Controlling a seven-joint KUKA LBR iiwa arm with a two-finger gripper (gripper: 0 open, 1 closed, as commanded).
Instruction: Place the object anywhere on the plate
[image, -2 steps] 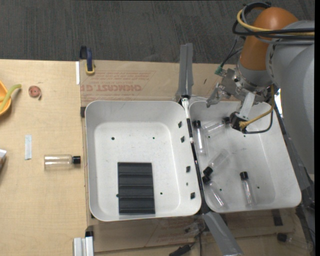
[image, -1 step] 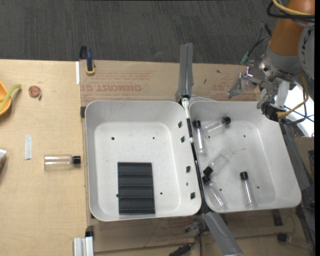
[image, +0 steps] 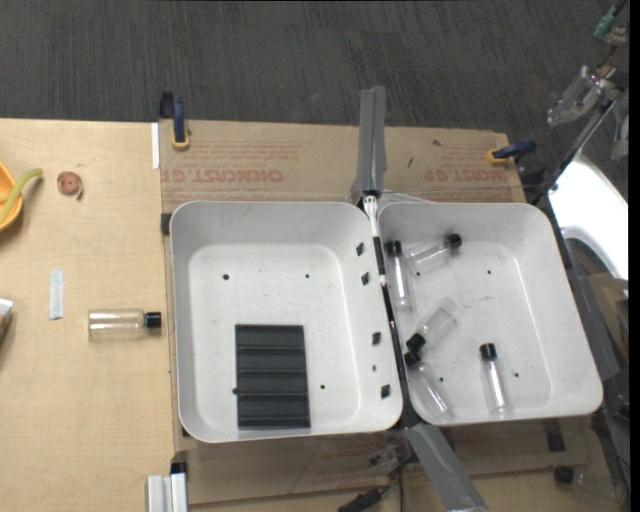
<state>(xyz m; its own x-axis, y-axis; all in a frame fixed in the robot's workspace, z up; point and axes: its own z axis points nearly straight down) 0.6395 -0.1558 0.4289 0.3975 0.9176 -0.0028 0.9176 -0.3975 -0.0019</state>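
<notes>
A black ribbed rectangular plate (image: 270, 377) lies flat in the left bin (image: 200, 300), near its front wall. Several clear vials with black caps lie scattered in the right bin (image: 540, 270). One vial (image: 432, 250) is near the back, another (image: 398, 278) runs along the left wall, and a third (image: 492, 378) rests toward the front right. Two more vials (image: 428, 335) lie close together at the front left, nearly touching each other. None of the vials touches the plate.
On the wooden bench left of the bins lie a capped clear vial (image: 120, 321), a small white strip (image: 56, 294), a red disc (image: 68, 182) and a yellow object (image: 10, 195). Clamps (image: 175, 118) hold cardboard behind the bins. A white machine part (image: 595, 205) stands at the right.
</notes>
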